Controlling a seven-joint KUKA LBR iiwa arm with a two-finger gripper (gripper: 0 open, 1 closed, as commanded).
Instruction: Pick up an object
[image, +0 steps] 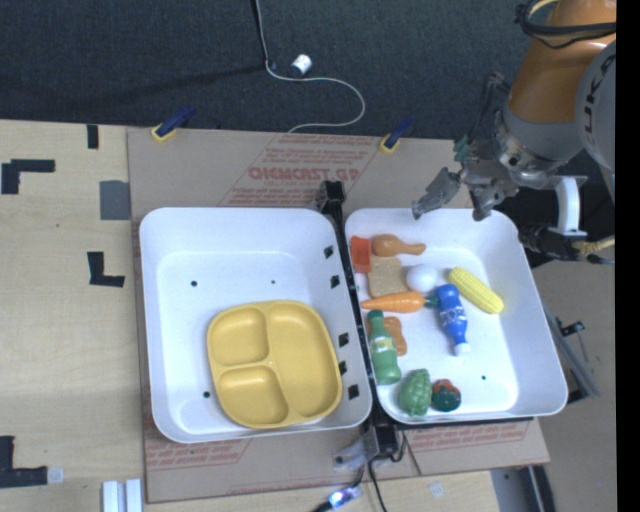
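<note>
Broadly, a flat cardboard sheet (300, 175) covers the bench under two shallow, glossy white plastic bins with rounded corners. The left bin (180, 250) holds a smooth yellow plate (273, 362) moulded into three compartments. The right bin (530, 350) holds small toy foods: a ridged yellow corn cob (476, 290) near the right wall, a blue bottle (451, 316) just beside it, a slim green bottle (381, 346) along the left wall, a tapered orange carrot (395, 302), a tan drumstick (394, 244) at the far side, a white egg (422, 277), a knobbly green vegetable (415, 392) and a small red and green piece (445, 397) at the near edge. The grey arm with its orange band (555, 85) comes in from the right. Its gripper (458, 198) hangs above the right bin's far rim, its two dark fingers spread wide apart with nothing between them, well clear of every toy.
</note>
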